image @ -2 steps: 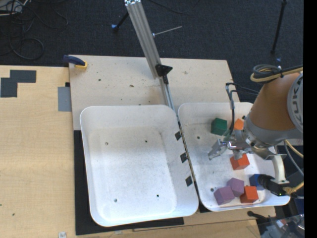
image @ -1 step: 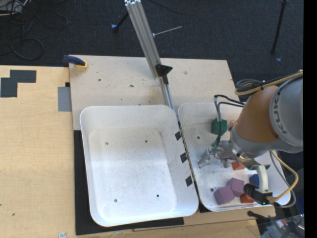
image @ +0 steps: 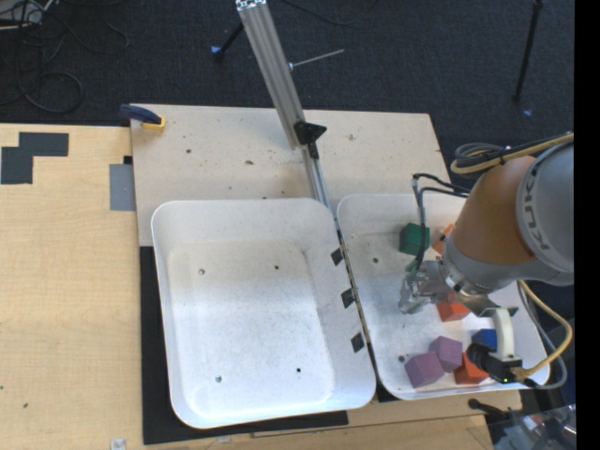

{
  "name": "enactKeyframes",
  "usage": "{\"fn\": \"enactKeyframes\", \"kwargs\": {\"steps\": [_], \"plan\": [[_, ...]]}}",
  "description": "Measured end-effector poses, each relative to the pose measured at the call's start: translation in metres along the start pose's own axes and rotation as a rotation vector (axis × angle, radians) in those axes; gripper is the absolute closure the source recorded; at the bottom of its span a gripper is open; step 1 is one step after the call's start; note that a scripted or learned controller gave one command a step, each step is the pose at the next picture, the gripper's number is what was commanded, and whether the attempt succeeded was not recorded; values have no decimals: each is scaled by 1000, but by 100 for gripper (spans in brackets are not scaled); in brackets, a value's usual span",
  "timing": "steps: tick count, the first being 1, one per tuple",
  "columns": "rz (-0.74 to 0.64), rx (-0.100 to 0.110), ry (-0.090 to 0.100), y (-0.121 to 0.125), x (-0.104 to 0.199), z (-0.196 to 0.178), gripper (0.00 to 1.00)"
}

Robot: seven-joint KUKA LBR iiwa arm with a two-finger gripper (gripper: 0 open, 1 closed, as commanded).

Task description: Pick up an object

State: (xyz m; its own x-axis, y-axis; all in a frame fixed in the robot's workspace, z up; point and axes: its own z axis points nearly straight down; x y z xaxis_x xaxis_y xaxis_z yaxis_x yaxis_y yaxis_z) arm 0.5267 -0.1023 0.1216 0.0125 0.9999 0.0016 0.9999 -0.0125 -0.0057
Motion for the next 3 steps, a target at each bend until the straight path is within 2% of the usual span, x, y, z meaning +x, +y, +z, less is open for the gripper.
{"fn": "enactKeyframes", "kwargs": {"steps": [1,3], "plan": [[-12,-8,-2,10,2,-56,100],[-13,-9,-2,11,-2,-150,100]]}}
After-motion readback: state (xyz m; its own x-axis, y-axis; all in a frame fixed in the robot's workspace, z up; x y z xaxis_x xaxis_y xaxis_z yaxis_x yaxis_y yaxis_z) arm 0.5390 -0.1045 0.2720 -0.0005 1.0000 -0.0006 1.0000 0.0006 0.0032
